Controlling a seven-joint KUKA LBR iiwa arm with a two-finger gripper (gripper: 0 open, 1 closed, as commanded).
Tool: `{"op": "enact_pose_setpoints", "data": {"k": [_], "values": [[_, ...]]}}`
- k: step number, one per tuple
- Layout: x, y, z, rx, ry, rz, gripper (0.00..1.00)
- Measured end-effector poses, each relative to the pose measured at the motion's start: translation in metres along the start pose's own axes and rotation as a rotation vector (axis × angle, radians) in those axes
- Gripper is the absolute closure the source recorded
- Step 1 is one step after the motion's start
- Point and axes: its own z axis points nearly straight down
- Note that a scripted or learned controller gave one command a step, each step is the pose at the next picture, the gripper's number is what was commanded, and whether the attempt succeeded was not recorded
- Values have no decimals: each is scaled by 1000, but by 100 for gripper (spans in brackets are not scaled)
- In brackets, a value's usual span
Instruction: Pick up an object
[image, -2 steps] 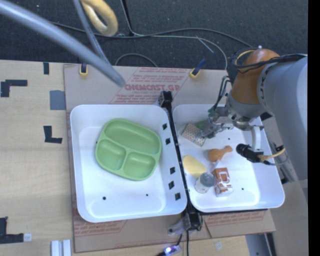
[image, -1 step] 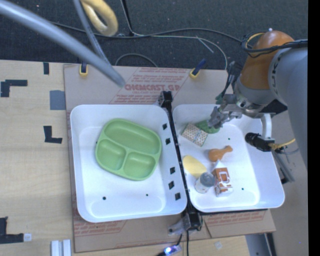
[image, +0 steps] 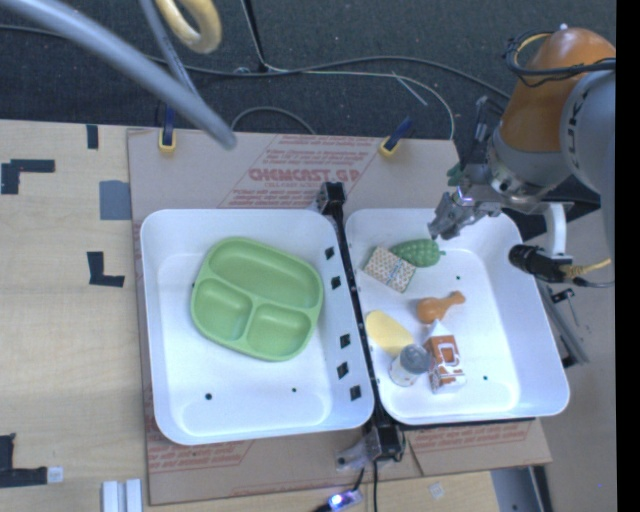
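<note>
Light wood table (image: 60, 330) with black tape marks (image: 100, 268) on its surface, well away from the claw (image: 447, 222) on the far side of the bins. A brown cardboard sheet (image: 290, 175) with red printing lies on the table, extending beneath and beside the claw; yellow clamps (image: 166, 140) hold its far edge. Dark carpet floor (image: 350, 40) runs beyond the claw, crossed by thin black cables (image: 300, 70). Even, diffuse overhead light; soft shadows.
</note>
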Motion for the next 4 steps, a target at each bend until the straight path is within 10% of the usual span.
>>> {"op": "enact_pose_setpoints", "data": {"k": [1, 4], "values": [[0, 1, -31, 1, 0, 0, 100], [156, -40, -37, 7, 3, -5, 100]]}}
